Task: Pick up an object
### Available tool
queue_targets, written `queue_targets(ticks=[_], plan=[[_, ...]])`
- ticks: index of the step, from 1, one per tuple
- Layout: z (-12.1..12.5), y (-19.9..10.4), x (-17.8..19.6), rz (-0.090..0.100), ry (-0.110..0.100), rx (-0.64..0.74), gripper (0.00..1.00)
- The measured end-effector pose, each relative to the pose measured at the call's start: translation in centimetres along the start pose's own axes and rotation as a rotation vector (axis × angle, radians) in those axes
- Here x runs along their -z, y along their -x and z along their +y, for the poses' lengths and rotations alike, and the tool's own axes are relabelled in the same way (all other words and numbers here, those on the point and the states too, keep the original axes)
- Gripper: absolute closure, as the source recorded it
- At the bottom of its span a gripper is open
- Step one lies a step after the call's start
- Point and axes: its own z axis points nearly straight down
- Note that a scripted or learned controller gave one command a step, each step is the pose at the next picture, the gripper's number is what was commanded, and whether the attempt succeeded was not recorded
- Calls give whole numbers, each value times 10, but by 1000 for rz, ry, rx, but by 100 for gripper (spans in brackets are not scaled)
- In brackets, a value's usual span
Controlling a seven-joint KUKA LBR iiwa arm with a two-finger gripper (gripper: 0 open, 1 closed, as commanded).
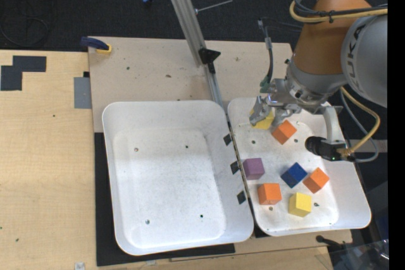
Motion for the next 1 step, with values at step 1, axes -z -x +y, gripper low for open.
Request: queue_targets(ticks=[1], plan=[[13,-56,-14,-1,-1,0,100]])
